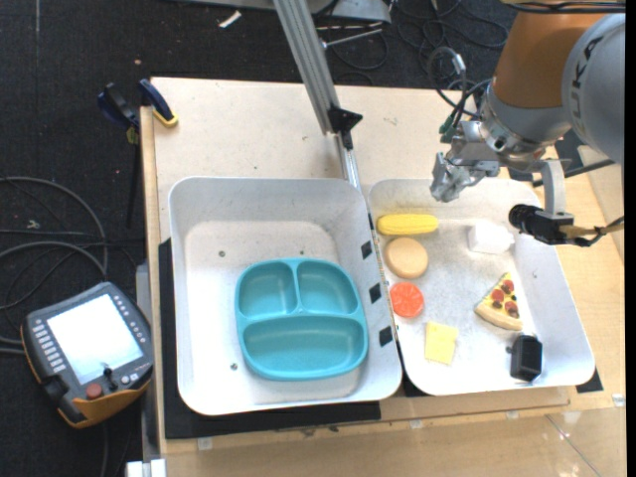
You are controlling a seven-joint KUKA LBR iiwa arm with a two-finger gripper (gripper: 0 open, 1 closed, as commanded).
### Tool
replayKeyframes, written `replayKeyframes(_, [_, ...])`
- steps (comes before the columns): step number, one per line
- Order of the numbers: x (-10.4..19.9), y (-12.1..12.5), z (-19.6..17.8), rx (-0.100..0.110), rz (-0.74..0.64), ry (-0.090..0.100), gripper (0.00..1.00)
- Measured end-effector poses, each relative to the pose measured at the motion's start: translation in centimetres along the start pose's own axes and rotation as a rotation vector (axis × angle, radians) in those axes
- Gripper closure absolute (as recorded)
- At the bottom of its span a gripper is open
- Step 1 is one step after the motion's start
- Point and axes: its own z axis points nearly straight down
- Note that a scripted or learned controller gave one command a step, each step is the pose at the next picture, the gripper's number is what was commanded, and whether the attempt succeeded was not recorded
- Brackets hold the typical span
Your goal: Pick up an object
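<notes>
Your gripper hovers near the right bin's far edge, jaws' state unclear; next, descend toward the corn.

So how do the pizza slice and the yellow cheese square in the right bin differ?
The pizza slice is a wedge with red dots and a tan crust; the cheese square is plain yellow and four-sided. The pizza slice lies nearer the bin's right wall, the cheese square nearer the front, below the orange round piece. Both lie flat in the right bin, apart from the gripper.

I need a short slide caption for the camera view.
Gripper hovers over the right bin of toy food; blue divided tray sits in the left bin.
</notes>
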Motion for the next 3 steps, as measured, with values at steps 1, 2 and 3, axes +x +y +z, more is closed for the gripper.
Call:
replayKeyframes(1, [4.8, 1.3, 0.3, -0.003, 0.000, -0.001, 1.00])
replayKeyframes(2, [9.2, 1.4, 0.3, -0.002, 0.000, -0.001, 1.00])
replayKeyframes(3, [14.7, 1.4, 2.0, 0.001, 0.000, 0.000, 1.00])
